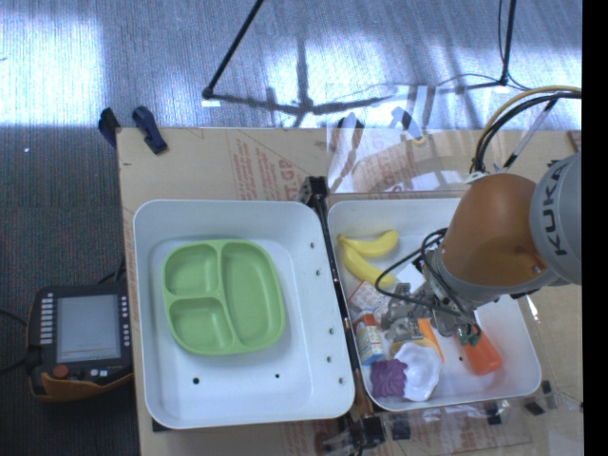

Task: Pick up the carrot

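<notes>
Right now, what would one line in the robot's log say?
hand: low in right bin | carrot: beside it, not held | green plate: left bin

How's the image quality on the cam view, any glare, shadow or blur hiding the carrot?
Camera view: bright window-light patches wash out the grey floor at top; the two shallow white bins are evenly lit with no hard glare; overall focus is soft, so the clutter under the gripper blurs together; the orange carrot stays readable, partly covered by the grey arm with the orange band.

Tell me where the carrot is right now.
The carrot lies in the right bin, near its lower right corner, just right of the tool and the white crumpled item.
</notes>
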You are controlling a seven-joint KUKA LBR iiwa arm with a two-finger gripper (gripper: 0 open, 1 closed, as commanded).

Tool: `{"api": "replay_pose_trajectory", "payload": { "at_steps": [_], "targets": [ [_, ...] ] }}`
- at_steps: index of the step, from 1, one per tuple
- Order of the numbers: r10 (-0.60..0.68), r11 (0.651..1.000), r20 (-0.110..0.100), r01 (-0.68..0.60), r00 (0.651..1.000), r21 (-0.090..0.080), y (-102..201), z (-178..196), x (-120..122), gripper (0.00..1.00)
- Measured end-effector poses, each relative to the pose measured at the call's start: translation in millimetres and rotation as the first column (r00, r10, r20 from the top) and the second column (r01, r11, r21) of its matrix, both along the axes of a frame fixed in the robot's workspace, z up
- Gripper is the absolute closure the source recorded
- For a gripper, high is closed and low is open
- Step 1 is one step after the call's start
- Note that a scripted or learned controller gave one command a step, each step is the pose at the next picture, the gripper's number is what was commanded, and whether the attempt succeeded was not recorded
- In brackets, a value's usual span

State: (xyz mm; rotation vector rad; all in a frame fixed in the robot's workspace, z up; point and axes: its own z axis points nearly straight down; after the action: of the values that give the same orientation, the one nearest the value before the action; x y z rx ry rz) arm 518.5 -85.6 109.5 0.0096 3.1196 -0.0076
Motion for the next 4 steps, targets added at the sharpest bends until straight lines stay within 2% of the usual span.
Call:
{"api": "replay_pose_trajectory", "payload": {
  "at_steps": [1, 2, 3, 4],
  "targets": [
    [0.006, 1.0, 0.0, -0.006, 1.0, 0.001, 2.0, 8.9, 1.1, 1.0],
    [-0.118, 0.993, -0.016, 0.118, 0.993, 0.009, 80.4, 80.0, -2.8, 1.0],
    [-0.121, 0.993, -0.021, 0.121, 0.992, 0.006, 78.4, 77.7, -4.0, 0.0],
    [-0.144, 0.99, -0.022, 0.144, 0.989, 0.004, 8.7, 77.4, -29.8, 0.0]
  ]
}}
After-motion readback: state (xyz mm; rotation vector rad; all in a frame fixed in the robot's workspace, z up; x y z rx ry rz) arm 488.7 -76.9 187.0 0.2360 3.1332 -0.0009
